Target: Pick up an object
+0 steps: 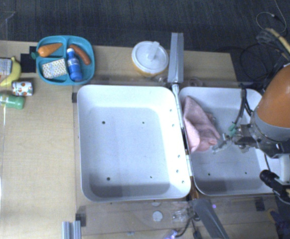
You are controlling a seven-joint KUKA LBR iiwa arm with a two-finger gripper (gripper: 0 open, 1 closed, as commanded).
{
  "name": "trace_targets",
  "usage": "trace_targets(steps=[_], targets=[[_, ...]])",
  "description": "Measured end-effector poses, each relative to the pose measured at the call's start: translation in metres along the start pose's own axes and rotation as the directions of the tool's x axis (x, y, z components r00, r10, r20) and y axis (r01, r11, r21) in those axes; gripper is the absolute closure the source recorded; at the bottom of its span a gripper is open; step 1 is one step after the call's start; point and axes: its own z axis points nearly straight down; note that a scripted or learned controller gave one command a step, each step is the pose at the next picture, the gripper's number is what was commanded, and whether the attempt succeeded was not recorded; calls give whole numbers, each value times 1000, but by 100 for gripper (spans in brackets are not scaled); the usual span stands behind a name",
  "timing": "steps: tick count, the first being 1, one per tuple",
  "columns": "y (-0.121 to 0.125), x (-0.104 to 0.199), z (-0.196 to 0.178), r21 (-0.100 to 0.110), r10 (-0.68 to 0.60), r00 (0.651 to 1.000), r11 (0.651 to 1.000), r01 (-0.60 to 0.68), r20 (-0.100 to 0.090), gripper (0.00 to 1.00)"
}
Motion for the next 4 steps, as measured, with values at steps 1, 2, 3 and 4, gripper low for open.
trace_targets(steps=[1,2,3,4], targets=[[57,-7,96,-19,-59,998,998,59,3,0],[59,-7,84,-25,-60,998,998,60,4,100],[59,-7,84,-24,-60,998,998,60,4,0],[36,-73,78,-5,-285,958,958,285,3,0]])
